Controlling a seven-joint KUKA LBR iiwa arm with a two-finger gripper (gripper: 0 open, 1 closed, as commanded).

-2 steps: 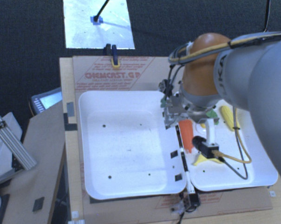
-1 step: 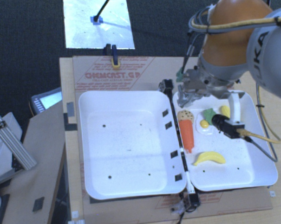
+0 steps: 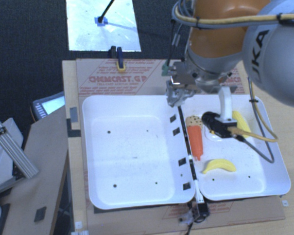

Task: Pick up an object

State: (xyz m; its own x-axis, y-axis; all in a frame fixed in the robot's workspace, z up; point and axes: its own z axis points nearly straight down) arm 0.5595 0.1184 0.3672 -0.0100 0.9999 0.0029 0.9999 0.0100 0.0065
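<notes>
1. Camera view: gripper (image 3: 178,99) hangs over the top of the divider between bins; can't tell if fingers are open or closed, nothing seen in them.
2. Targets in right bin (image 3: 266,182): carrot (image 3: 195,140), banana (image 3: 218,166), another yellow piece (image 3: 241,122) by the arm.
3. Best bet, imo: banana, lying apart w/ space around.
4. Left bin (image 3: 97,141) sits on cardboard (image 3: 106,78) on the table (image 3: 46,158).
</notes>
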